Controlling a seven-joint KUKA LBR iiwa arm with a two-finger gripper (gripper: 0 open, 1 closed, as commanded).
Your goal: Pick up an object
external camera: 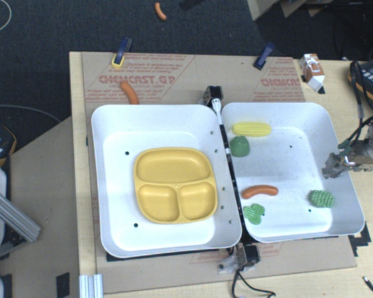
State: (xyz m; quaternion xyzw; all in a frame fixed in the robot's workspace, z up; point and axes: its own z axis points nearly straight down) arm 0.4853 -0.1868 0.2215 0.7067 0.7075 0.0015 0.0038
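corn point(252, 128) beside green ball point(239, 146) (touching)

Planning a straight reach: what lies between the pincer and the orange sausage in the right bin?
In the camera view, only bare white bin floor lies between the pincer and the orange sausage.

Both bins point(105, 166) are showing white. The divided tray point(174, 185) is showing plain yellow; the corn cob point(252, 129) yellow; the sausage point(260, 192) orange; three toys point(239, 146) green. The counter point(174, 73) is showing tan with red lettering.
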